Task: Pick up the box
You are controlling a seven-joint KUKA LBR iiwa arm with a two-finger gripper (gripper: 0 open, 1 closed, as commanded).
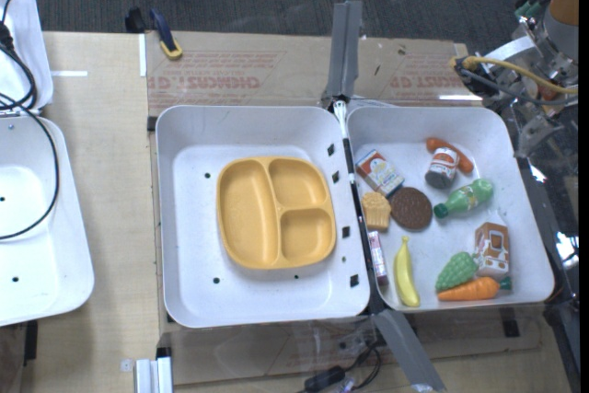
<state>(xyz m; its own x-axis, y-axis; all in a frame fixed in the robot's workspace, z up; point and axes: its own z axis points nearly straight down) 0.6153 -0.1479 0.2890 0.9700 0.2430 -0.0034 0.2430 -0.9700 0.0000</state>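
In the right bin (515,163), a toy carrot (471,290) lies nearest, touching a small orange-and-white box (491,250) by the right wall. Seemingly light, stiff cardboard; grip its long flat sides. Farther back, the gripper (538,120) overhangs the rim, its state unclear.

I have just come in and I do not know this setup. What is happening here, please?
A robot arm waits at the right edge, above the right bin, and it holds nothing visible. Its job is to pick up a box. Small toy foods lie in that bin, including a box and a banana. The left bin holds a yellow divided plate.
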